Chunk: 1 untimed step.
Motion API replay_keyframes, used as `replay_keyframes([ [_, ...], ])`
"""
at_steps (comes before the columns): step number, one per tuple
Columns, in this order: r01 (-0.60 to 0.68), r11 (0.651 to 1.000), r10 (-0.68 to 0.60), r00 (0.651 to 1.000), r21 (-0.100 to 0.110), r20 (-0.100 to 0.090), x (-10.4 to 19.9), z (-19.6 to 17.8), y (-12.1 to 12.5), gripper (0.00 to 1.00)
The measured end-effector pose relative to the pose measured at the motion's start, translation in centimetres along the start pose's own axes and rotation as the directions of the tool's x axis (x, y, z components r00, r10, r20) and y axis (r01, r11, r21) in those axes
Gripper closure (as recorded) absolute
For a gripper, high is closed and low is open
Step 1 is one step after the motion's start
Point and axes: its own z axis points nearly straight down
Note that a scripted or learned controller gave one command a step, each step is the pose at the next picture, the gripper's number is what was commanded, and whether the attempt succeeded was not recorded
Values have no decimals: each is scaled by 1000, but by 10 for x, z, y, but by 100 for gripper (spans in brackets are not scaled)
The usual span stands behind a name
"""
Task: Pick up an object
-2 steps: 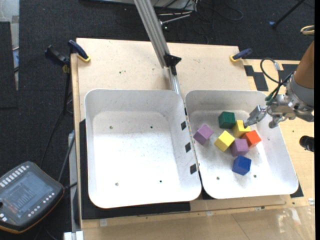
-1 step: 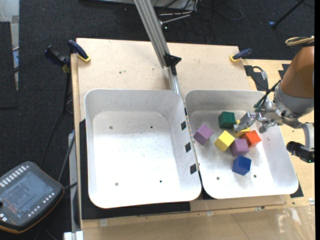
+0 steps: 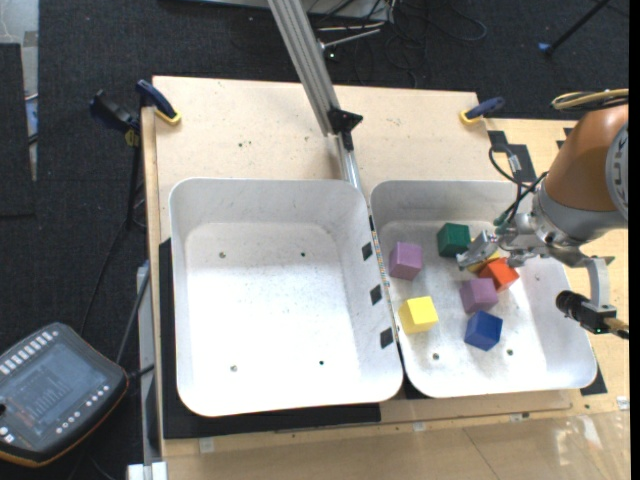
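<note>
In the right bin (image 3: 560, 368) lie several blocks: a green cube (image 3: 453, 238), a light purple cube (image 3: 405, 260), a yellow cube (image 3: 419, 313), a second purple cube (image 3: 478, 294), a blue cube (image 3: 483, 329) and an orange block (image 3: 501, 272). My gripper (image 3: 483, 255) reaches in from the right and sits low over the orange block, just right of the green cube. A bit of yellow shows by the fingertips. The orange block lies right under the fingers, and whether it is gripped is unclear.
The left bin (image 3: 200, 208) stands beside the right one. A metal strut (image 3: 305, 53) slants down to the bins' shared edge. Clamps sit at the board's back corners, and a teach pendant (image 3: 50, 393) lies at lower left.
</note>
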Motion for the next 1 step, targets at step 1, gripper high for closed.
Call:
replay_keyframes([
  [1,0,1000,0,1000,-3,2,0,-9,1,100],
])
